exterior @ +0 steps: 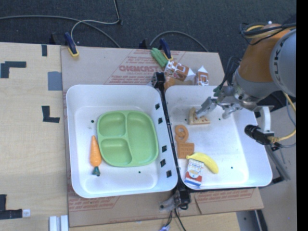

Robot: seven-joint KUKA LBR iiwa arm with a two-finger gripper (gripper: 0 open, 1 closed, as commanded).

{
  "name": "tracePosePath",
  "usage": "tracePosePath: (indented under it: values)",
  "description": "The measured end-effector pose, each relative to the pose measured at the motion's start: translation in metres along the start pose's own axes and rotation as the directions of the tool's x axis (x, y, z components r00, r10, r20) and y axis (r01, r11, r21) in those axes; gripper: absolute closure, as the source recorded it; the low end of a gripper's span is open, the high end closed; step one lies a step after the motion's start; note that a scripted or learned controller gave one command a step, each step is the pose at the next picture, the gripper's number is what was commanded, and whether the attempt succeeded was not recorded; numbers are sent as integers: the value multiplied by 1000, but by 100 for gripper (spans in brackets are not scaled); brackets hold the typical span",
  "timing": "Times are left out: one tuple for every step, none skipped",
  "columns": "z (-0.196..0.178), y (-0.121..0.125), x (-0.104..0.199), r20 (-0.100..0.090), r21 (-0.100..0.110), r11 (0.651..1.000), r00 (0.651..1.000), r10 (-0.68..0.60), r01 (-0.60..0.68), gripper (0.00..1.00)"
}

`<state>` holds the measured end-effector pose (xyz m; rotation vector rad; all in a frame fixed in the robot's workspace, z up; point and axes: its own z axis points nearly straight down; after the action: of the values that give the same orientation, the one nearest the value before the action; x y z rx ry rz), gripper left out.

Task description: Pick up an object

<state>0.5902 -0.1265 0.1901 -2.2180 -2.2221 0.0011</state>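
A robot's pincer (210, 108), fingers spread wide, hangs over a tan cracker (198, 118) in the right white bin (250, 174).

**Colours on the bench**

The two bins (77, 129) are white. The divided plate (127, 138) is light green. The carrot (95, 150) is orange with a dark green top. The banana (204, 161) is yellow. The small carton (194, 173) is white with red and blue. The pretzel (181, 132) and the cracker (185, 149) are orange-brown. The arm (269, 61) is grey with an orange band. The cardboard sheet (110, 66) is brown with red print.
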Motion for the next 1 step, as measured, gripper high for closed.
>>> tracePosePath:
  values:
    - [104,6,-7,1,-4,1000,1000,0,0,0]
